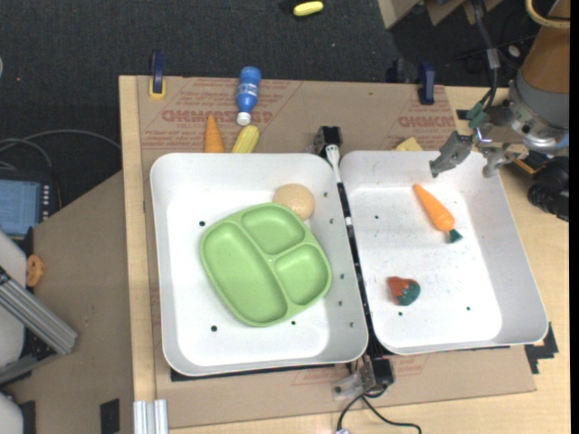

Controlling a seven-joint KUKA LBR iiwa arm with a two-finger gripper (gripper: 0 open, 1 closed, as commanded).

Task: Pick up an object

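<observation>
An orange carrot (434,208) with a green tip lies in the upper middle of the right bin (507,269). A small red strawberry (403,289) sits lower in the same bin. My gripper (470,158) hovers over the right bin's far edge, up and to the right of the carrot. Its fingers (447,158) are spread, it is open, and nothing is between them. In the left bin (172,242) a green divided plate (265,262) lies flat, with a beige round bun (295,201) touching its far rim.
Behind the left bin, on the cardboard, lie a blue-and-white bottle (247,93), a small orange cone (213,135) and a yellow corn piece (245,138). A black clamp (329,141) sits at the seam between the bins. A yellow item (308,8) lies on the dark floor.
</observation>
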